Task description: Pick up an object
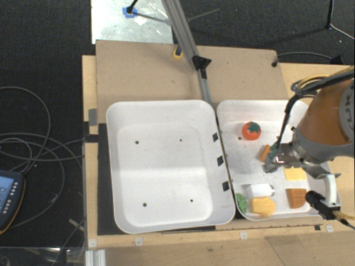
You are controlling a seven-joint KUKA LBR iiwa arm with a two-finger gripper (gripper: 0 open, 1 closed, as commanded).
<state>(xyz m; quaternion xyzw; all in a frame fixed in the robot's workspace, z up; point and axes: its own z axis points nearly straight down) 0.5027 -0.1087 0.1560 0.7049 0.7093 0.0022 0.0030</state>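
The right bin (233, 115) holds several small toys. A red tomato with a green top (250, 130) lies near the bin's middle. My gripper (273, 162) hangs low over the bin, right of centre, with the grey and orange arm (327, 121) above it. A small orange piece (264, 152) sits right against the gripper's left side; I cannot tell whether it is held. A yellow block (294, 174) lies just right of the gripper. Closer to the front edge are a white block (260, 190), a yellow ridged piece (264, 205), an orange-brown square (296, 198) and a green piece (241, 202).
The left bin (161, 165) stands beside the right one, joined by black clips (219, 160). A grey pole (183, 26) slants over the back of the bench. Cables lie on the dark floor at the left.
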